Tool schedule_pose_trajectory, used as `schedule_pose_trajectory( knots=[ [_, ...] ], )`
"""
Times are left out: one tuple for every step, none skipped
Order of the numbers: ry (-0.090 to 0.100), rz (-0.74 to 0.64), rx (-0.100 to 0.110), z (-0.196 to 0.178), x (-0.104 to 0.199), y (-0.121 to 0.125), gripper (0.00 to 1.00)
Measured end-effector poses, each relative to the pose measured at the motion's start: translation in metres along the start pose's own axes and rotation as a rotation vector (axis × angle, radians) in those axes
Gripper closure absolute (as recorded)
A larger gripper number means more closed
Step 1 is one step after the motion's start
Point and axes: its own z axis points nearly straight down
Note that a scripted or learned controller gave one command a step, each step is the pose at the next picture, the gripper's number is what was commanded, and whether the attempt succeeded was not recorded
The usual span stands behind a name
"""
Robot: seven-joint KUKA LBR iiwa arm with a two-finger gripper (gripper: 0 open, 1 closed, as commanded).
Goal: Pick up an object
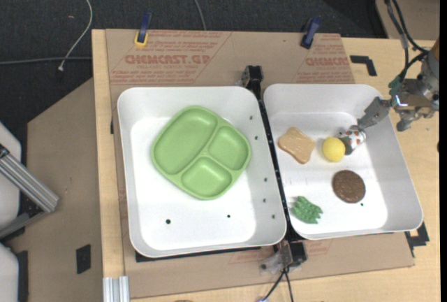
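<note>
The right bin [391, 175] holds a tan toast slice [297, 145], a yellow ball [334, 149], a small red, white and grey object [353, 139], a brown round disc [348, 186] and a green leafy piece [306, 210]. My gripper [386, 120] hangs over the bin's upper right part, up and to the right of the small red and white object. It is open, with nothing between its fingers. One finger [370, 115] slants down-left, and its tip ends just short of that small object.
The left bin [140, 210] carries a green divided plate [202, 152]. A black clamp [252, 75] sits between the bins at the back. Blue clips [144, 26] hold the cardboard sheet's far edge. Cables run along the floor behind the bench.
</note>
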Motion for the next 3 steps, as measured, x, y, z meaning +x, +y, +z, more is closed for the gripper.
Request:
schedule_pose_trajectory(
  knots=[
    [-0.003, -0.004, -0.014, -0.008, 0.001, 0.002, 0.0],
    [0.0, -0.003, -0.007, 0.056, 0.003, 0.002, 0.0],
    [-0.002, -0.003, -0.01, 0.101, -0.004, -0.001, 0.0]
  ],
)
